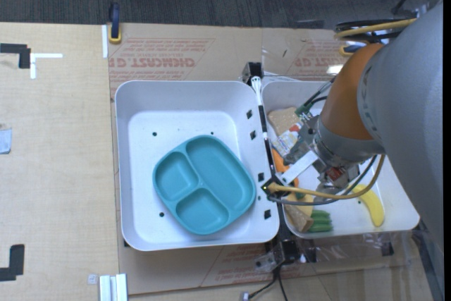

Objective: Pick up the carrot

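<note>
hand (299,158) low in right bin (402,211) | by carrot (279,163) | open or clenched: can't tell, fingers hidden

The arm (416,74) is a thick, smooth cylinder of pale grey with a soft sheen. Below it runs 1 broad orange band (347,99), glossy and rounded, followed by a darker grey ring (345,144) at the wrist. The gripper (299,162) end is a cluster of metal-grey and white parts, too small and cluttered to make out in detail. Thin black cables and at least 1 yellow cable (331,195) loop around the wrist. More yellow and black cabling (370,27) lies across the far side of the grey body.
</note>
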Robot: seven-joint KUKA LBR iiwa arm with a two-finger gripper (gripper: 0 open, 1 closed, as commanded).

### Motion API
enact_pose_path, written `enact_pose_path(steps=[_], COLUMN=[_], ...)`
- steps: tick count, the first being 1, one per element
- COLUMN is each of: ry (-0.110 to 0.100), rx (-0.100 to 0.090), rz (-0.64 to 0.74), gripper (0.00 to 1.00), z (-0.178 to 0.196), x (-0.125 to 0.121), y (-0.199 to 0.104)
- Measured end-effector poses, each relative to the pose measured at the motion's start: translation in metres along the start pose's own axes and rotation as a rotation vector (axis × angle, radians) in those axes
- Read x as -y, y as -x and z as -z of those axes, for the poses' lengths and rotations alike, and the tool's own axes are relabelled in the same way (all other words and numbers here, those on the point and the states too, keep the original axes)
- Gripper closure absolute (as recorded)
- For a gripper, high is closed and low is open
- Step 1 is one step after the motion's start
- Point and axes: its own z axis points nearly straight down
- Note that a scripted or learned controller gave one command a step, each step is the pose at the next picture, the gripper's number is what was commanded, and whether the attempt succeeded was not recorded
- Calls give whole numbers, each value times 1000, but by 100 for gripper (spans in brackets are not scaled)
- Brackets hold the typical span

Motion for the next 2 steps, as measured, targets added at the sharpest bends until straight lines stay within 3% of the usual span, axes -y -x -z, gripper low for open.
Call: enact_pose_path(steps=[1, 2], ry=[32, 69], rx=[-1, 8], rz=[-87, -150], gripper=[0, 0], z=[-52, -67], x=[47, 57], y=[-30, -40])
